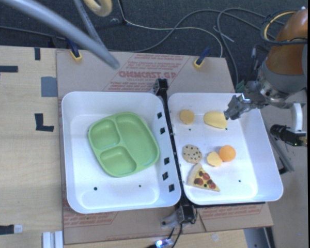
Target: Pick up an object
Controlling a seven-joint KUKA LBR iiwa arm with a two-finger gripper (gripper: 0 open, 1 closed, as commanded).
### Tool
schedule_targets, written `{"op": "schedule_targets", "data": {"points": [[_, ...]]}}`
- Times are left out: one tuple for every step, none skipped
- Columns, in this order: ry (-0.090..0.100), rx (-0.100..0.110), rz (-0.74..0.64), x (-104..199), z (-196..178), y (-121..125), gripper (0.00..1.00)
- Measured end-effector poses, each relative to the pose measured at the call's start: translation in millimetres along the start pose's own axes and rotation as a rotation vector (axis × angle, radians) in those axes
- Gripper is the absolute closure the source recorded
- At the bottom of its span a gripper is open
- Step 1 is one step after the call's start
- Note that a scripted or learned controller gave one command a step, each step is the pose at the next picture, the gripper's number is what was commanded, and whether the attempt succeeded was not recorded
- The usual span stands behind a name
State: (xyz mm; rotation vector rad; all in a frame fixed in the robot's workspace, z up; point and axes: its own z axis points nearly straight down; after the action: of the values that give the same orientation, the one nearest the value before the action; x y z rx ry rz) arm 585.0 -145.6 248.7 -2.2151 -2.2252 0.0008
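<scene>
The tool (232, 110) hangs right beside the yellow toy food (215, 119) in the right bin (258, 154); its grip I cannot tell.

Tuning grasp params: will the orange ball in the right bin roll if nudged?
Probably. The small round orange ball looks smooth, so it may roll or slip. The pale yellow piece touching it might block one side. It looks light, likely toy food.

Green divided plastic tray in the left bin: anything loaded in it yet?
Empty. The green divided plastic tray shows three bare compartments; the toy foods lie in the right white bin.
</scene>
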Motion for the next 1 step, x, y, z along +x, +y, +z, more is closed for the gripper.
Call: {"op": "schedule_targets", "data": {"points": [[0.001, 0.000, -0.002, 59.6, 0.5, -5.8, 1.00]]}}
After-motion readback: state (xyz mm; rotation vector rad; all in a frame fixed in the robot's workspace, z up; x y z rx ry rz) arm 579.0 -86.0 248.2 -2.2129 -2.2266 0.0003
